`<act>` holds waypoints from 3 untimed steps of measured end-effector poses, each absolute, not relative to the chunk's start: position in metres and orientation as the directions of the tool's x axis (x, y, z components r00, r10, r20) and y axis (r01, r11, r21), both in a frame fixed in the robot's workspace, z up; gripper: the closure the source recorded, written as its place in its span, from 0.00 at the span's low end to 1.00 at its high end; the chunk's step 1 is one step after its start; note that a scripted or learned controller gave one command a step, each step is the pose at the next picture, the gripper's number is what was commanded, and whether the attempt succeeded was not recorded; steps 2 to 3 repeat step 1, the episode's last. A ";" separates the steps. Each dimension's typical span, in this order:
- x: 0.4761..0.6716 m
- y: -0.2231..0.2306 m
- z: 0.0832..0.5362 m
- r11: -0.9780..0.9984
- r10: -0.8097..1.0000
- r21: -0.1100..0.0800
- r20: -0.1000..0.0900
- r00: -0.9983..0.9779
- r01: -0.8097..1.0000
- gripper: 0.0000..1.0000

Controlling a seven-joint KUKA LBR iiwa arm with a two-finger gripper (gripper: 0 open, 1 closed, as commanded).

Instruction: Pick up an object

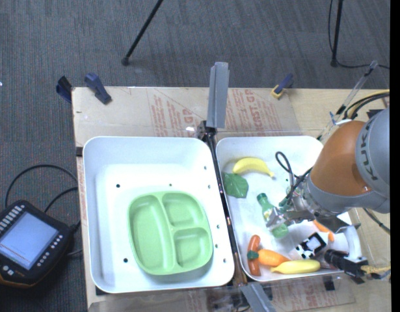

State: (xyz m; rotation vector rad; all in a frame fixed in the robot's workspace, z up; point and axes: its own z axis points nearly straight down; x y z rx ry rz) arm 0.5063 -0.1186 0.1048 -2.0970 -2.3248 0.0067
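A: Report the arm's position.

B: The arm [356, 168] reaches in from the right and stands over the right bin [304, 142]. The hand [278, 218] is low in that bin, at the green bottle [267, 207]. The bottle lies tilted, cap end toward the bin's middle, and the metal of the hand overlaps its lower end.

A: State of the hand?

B: I cannot tell. The fingers merge with the bottle and the clutter under the wrist, so a grip is not confirmed.

A: Other contents of the right bin?

B: A banana [253, 166] lies near the far wall. A dark green leaf-shaped piece [236, 185] lies just below it, against the left wall. Along the near wall: a red item [253, 244], a carrot [272, 257] touching it, and a pale yellow piece [298, 266] beside the carrot. A black-and-white object [310, 244] lies near the arm.

A: Left bin?

B: The left bin [115, 168] holds a green divided tray [170, 233] with three compartments, lying flat. Both bins sit side by side on the table [160, 112].
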 end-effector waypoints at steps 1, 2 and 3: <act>0.558 -0.071 0.213 0.091 0.996 -0.003 0.000 -0.091 0.996 1.00; 0.558 -0.071 0.213 0.091 0.996 -0.003 0.000 -0.091 0.996 1.00; 0.558 -0.071 0.213 0.091 0.996 -0.003 0.000 -0.091 0.996 1.00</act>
